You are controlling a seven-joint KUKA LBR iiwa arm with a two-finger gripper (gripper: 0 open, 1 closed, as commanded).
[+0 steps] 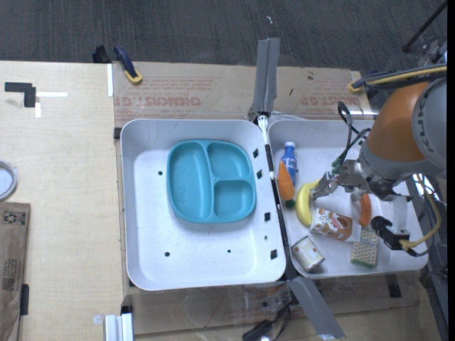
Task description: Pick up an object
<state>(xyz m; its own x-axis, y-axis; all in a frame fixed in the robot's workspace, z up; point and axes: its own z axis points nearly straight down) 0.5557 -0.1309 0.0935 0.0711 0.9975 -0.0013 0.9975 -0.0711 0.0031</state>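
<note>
My gripper (329, 184) hangs low over the middle of the right bin (398, 265), under the grey wrist and orange band. It sits just right of the yellow banana (304, 203) and just above the printed snack carton (331, 224). I see nothing held in it. An orange carrot (285, 183) and a blue bottle (288, 157) lie along the bin's left wall. A small orange piece (365, 208) lies under the wrist, partly hidden. A green sponge (365, 249) and a small box (308, 253) rest near the front wall.
The left bin (142, 254) holds a teal divided plate (211, 180). A metal divider post (266, 77) rises between the bins at the back. Cables and a black fitting (384, 229) hang beside the wrist. A tape roll (4, 182) lies on the bench at far left.
</note>
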